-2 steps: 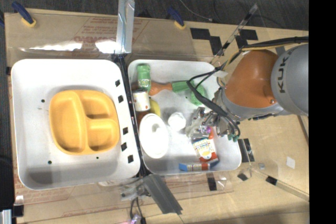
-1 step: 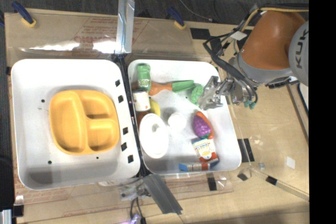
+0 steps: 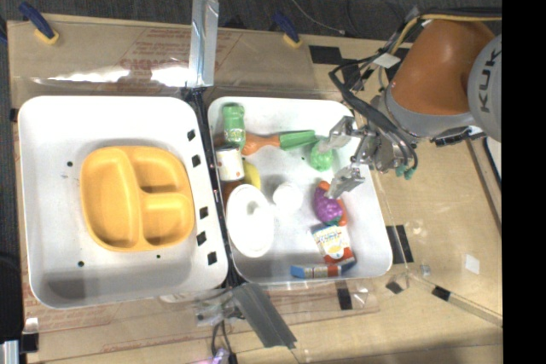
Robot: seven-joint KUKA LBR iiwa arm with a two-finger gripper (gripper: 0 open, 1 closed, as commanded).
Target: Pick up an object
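You have the gripper [image 3: 345, 156] spread wide over the right bin [image 3: 375, 247], nothing between its fingers, one tip beside the purple toy [image 3: 325, 205]. Crowding is your hazard: the green toy [image 3: 322, 155] and orange pouch [image 3: 331, 242] lie close, so closing could catch two things or push the toy aside.

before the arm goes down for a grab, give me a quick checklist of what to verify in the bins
1. Gripper is above the right bin, over its right half: ok.
2. A target lies near the fingertips: ok, the purple object sits just below the lower finger, the green object beside the upper one.
3. Nothing is already between the fingers: ok, both fingers look bare.
4. Target is free of neighbours: not ok, the purple object touches the small carton.
5. Fingers are spread enough to straddle the purple object: cannot tell.
6. The yellow tray in the left bin is out of the path: ok.
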